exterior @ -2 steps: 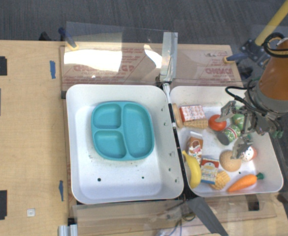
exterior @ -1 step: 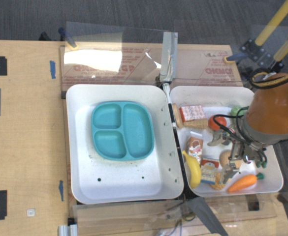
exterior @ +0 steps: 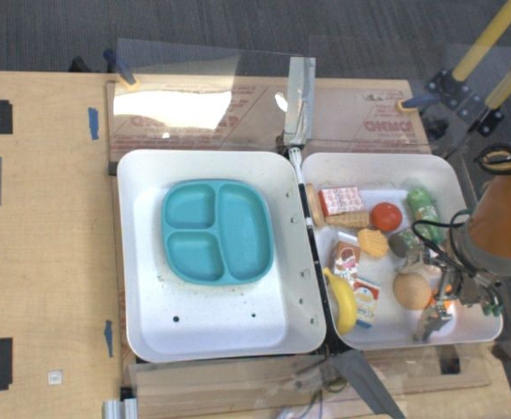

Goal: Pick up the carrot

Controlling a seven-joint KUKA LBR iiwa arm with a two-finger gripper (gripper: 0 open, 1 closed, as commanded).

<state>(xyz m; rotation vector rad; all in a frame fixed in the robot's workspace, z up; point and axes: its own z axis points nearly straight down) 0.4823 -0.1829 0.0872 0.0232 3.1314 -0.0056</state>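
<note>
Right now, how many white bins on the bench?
2. The left bin holds a teal divided plate; the right bin holds the food items, with the gripper at its lower right corner.

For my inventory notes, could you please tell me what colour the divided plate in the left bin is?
The divided plate is turquoise, seen clearly in the camera view.

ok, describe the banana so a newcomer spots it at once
Take the right bin of the two white ones. Against its left wall, near the front, lies the banana: the only long, curved, all-yellow item there.
</note>
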